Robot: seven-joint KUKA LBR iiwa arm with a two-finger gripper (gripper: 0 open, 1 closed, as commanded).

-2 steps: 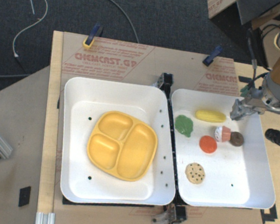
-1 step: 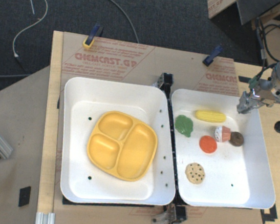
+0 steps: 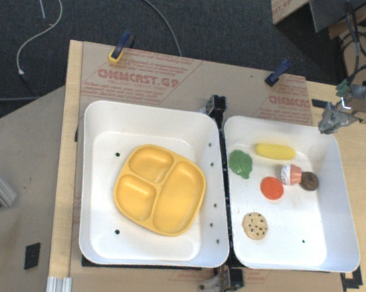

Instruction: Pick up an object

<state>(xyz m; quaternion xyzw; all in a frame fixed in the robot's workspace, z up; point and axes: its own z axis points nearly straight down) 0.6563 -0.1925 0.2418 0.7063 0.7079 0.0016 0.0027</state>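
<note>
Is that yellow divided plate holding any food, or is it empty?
Empty. The yellow plate sits in the left bin with all three compartments bare; the toy foods, like the cookie, lie in the right bin.

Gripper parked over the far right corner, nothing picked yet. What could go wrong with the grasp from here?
1. The small toy cupcake touches the brown doughnut-like piece, with the flat orange-red disc close beside them; closing fingers may catch two or knock one aside.
2. The disc and the chocolate-chip cookie lie flat, so the fingers may slide over them.
3. The two-finger gripper hangs at the right white bin's far edge; a straight descent could hit the rim.
</note>
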